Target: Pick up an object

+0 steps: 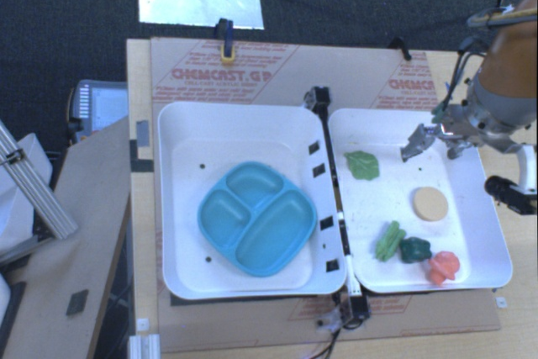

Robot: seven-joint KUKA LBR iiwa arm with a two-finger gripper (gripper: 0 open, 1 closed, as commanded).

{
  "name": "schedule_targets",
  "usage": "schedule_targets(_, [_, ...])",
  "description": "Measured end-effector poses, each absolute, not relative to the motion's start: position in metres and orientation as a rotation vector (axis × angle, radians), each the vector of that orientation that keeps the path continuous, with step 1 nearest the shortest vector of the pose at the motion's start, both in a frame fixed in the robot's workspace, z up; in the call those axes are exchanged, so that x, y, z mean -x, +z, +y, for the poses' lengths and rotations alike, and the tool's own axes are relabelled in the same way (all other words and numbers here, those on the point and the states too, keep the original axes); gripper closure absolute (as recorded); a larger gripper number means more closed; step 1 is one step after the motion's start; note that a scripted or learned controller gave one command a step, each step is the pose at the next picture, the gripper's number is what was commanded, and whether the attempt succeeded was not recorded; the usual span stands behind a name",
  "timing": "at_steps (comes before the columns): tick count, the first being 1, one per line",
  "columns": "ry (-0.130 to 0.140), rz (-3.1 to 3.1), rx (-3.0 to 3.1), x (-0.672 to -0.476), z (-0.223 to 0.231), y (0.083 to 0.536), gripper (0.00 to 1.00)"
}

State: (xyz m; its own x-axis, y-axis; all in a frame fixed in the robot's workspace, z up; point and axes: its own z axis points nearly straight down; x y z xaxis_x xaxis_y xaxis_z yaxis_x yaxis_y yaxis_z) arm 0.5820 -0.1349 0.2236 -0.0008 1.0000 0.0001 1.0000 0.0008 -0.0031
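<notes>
1. while the arm leans in from the right edge of the desk, the hand [418, 145] hangs over the far part of the right bin [483, 181], and honestly i cannot tell from this angle how it's set or whether it has anything; nothing looks to be in it.
2. stuff to pick from, all in the right bin: a light green leafy piece [363, 165] near the divider side, a tan round disc [429, 203] about mid-bin, then a green veg piece [388, 240], a dark green lump [414, 249] and an orange-pink thing [443, 266] bunched at the near edge.
3. left bin [181, 181] just has the blue divided plate [256, 218].
4. closest target looks like the leafy piece, just beside the hand.
5. what could go wrong imo: leafy piece and disc are flat, so the hand could close on air or skid them away. the near-edge cluster is touching, so going there might nudge neighbours or grab two.
</notes>
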Motion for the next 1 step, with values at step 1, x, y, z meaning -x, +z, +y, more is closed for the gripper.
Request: schedule_targets(1, [0.001, -2.222, 2.220, -0.5831, -0.1329, 0.1818, 0.00])
